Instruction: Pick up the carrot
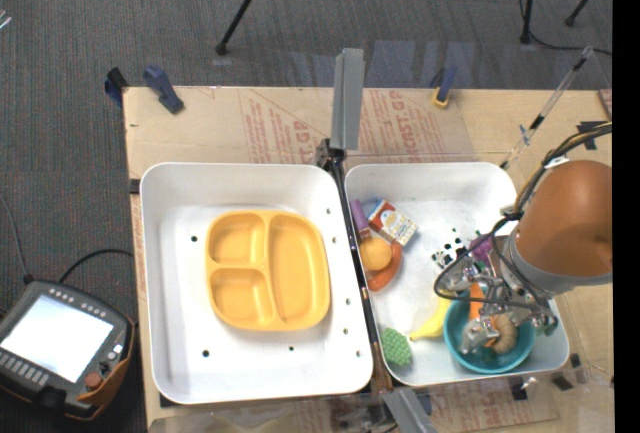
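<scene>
My gripper (487, 316) hovers over the teal bowl (462, 341) in the right bin (440, 181), beside the carrot (476, 299), likely light, stiff and slick, best pinched mid-length; its state I cannot tell.

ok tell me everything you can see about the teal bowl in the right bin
The teal bowl is round and shallow, plastic by its look, and sits upright in the near right corner of the right bin. Its rim shows on the left and near sides; the gripper hangs over the rest. Inside it lies a brownish rounded thing, too hidden to name. An orange piece, likely the carrot, shows at its far rim. A yellow banana lies against its left side, whether touching I cannot tell.
</scene>
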Controlling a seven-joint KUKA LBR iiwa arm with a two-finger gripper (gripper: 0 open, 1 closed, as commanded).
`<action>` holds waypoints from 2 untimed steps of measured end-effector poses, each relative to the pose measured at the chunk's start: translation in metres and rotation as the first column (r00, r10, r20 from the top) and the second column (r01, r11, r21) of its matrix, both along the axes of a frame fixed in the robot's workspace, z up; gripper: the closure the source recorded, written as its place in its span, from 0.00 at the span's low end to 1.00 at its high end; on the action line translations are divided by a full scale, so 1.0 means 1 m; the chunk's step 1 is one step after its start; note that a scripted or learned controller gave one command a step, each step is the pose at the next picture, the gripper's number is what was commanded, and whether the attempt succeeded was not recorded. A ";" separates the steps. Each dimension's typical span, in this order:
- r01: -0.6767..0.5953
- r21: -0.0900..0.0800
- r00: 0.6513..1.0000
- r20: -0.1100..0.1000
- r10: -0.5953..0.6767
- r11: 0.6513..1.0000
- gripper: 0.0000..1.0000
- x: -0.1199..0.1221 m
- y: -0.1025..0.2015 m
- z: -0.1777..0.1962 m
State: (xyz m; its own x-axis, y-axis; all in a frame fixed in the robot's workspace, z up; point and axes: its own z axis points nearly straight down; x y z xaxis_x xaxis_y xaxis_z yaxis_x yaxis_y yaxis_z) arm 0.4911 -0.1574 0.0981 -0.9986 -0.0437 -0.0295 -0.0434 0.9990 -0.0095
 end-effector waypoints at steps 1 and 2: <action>-0.009 0.000 1.000 0.018 0.009 1.000 1.00 0.006 0.004 0.012; -0.084 0.004 0.996 -0.019 0.084 0.996 1.00 0.024 -0.057 0.101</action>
